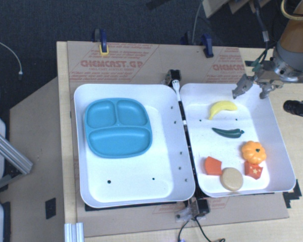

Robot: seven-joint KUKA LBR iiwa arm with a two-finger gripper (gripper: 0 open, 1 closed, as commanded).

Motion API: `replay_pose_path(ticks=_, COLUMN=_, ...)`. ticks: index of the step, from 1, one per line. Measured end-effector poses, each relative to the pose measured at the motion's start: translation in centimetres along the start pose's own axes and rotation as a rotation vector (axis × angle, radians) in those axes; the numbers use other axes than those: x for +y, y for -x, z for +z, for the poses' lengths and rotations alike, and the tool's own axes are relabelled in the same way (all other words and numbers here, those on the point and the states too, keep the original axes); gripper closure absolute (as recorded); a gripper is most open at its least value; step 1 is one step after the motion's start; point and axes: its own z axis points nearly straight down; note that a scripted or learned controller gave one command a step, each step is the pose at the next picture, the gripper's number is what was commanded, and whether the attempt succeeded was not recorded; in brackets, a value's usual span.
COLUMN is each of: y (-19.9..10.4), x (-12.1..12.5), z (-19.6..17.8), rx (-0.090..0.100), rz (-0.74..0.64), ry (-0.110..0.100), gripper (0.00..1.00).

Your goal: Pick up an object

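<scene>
The right bin (272,130) holds a yellow banana (222,108), a dark green pepper (229,132), an orange pumpkin-like toy (253,151), a red block (212,166), a small red piece (254,171) and a tan round disc (232,179). My gripper (252,91) hangs over the far right corner of this bin, above and to the right of the banana. Its two fingers are spread apart with nothing between them.
The left bin (161,180) carries a blue divided plate (118,127). Between the two bins runs a black bar (181,116). Blue clamps (103,40) hold the cardboard base at the far edge. Cables hang above the right bin.
</scene>
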Motion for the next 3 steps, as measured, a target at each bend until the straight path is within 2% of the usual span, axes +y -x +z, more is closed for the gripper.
replay_pose_path(ticks=1, y=-0.1, x=0.3, z=-0.9, rx=-0.003, rz=-0.003, ry=0.015, gripper=0.00)
replay_pose_path(ticks=3, y=-0.7, x=1.1, z=8.7, rx=-0.001, rz=-0.005, ry=0.009, gripper=0.00)
